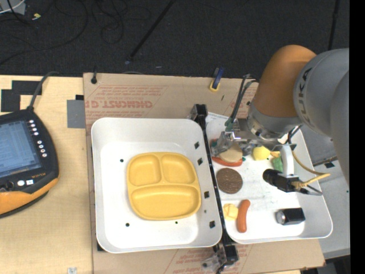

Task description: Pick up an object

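**Right bin: arm and hand lowered among small items**

- Grey arm with orange band [296,96]: enters from right of frame; its hand [231,138] sits low at the upper left of the right white bin [319,227]. Whether the hand is open or closed cannot be told.
- Brown round disc [229,181]: just below the hand.
- Orange-red sausage [243,215], small yellow piece [230,211]: lower left of that bin.
- Black block [290,216]: lower right.
- Yellow divided tray [163,185]: centre of left white bin [108,153].

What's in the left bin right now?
Left bin holds one yellow divided tray, lying flat near its middle, three compartments facing up with nothing in them. Whatever lies beneath the tray is covered.
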You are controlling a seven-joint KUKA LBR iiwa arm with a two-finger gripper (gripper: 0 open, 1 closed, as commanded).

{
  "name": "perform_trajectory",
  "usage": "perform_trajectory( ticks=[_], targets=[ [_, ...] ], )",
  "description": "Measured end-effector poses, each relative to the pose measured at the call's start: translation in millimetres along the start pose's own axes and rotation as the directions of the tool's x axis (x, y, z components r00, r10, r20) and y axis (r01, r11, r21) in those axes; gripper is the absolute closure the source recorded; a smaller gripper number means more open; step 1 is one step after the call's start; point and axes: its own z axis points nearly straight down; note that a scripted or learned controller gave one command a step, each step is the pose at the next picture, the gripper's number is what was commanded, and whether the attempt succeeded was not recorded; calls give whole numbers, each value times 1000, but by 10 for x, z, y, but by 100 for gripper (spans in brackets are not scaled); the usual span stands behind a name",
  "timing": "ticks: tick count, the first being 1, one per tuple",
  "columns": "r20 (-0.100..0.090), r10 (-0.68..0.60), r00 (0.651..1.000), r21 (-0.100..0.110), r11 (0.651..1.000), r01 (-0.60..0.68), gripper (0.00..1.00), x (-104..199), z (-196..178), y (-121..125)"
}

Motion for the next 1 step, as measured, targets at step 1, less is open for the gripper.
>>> perform_trajectory(
  ticks=[1],
  targets=[
    [4, 10, 1000, 6, 1000, -10, 100, 601, -864, -42]
  ],
)
